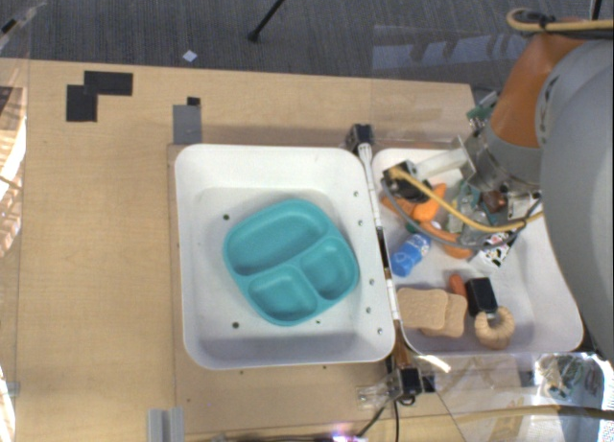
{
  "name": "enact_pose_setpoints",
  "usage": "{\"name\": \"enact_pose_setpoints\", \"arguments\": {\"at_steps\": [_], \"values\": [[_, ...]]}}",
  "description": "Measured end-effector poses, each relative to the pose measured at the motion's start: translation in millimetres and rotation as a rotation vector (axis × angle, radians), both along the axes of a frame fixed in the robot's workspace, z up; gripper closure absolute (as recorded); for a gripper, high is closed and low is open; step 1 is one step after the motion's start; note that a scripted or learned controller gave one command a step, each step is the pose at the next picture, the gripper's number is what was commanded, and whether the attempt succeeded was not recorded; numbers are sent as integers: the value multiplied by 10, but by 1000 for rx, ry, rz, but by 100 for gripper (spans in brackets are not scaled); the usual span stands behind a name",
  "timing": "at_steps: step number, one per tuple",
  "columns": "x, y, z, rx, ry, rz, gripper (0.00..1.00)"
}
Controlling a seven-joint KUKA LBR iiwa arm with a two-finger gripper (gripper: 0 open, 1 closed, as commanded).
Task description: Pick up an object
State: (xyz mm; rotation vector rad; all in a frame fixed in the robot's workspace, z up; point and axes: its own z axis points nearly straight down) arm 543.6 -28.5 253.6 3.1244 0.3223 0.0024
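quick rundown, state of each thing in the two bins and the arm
teal divided plate: lying flat in the left bin, compartments bare
blue bottle: lying on its side in the right bin
tan bread slice: lying flat
ring-shaped beige piece: lying flat beside the bread
arm: reaching down over the right bin
pincer: low among the clutter

The grey arm (pixel 576 143) with its orange band (pixel 523 95) reaches in from the right and bends down over the right bin (pixel 547 330), its gripper (pixel 480 205) low above that bin's upper half.
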Motion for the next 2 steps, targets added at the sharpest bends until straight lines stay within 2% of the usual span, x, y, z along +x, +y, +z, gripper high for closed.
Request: {"name": "enact_pose_setpoints", "arguments": {"at_steps": [2], "values": [[24, 43, 206, 6, 0, 26, 100]]}}
